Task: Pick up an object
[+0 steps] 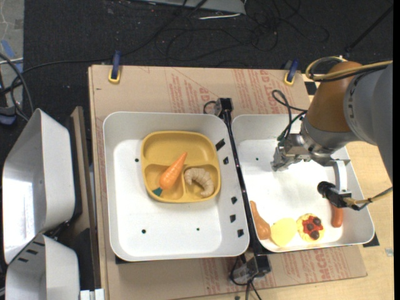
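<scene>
Hanging above the smooth white right bin [359, 186], fingers [281, 161] grasp nothing.

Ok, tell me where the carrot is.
The carrot lies in the yellow tray in the left bin, just left of the shrimp.

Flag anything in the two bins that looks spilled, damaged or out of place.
Nothing stands out. The carrot and shrimp lie in the yellow plate; other toy foods sit along the right bin's near edge.
</scene>
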You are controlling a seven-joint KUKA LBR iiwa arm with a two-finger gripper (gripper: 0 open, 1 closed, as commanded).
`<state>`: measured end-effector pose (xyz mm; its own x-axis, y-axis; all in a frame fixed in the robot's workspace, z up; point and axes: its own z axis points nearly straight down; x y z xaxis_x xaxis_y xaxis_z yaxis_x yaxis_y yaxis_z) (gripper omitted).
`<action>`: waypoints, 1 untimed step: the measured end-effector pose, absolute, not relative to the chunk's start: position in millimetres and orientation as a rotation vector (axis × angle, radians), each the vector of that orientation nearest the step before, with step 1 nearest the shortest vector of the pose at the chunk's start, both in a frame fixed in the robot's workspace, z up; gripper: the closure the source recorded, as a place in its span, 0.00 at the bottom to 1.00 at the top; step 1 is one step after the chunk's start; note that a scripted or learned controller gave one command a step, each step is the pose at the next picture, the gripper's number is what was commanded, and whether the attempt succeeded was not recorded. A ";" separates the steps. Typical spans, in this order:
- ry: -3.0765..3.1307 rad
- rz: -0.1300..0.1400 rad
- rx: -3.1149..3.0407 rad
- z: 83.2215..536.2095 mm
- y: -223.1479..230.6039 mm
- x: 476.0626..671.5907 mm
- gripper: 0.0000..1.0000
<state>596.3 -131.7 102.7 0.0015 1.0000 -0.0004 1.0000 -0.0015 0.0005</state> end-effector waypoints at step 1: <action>2.216 0.005 2.220 165.6 -135.4 594.7 1.00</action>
<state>594.7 -135.4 165.6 0.0018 1.0000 -0.0013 1.0000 -0.0018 0.0056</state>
